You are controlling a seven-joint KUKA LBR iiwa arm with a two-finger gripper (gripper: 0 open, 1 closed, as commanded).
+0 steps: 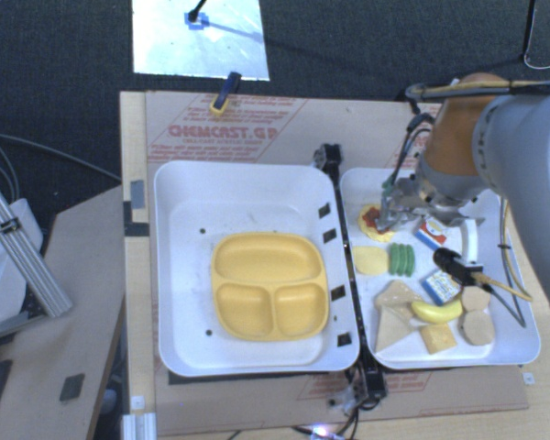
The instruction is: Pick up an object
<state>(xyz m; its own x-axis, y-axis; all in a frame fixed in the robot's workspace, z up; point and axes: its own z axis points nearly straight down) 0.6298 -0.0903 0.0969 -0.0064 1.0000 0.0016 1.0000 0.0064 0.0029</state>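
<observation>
Fingers: spread cannot be judged | gripper (391, 211) low in right bin (522, 342), at red-and-yellow toy (374, 222) | yellow tray (269, 285) in left bin (179, 337) | banana (435, 312) near front

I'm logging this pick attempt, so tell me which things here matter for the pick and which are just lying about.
In play:
gripper, low in the right bin
red and yellow piece under it
green piece
banana

Lying about:
yellow divided tray in the left bin
cardboard sheet under both bins
</observation>
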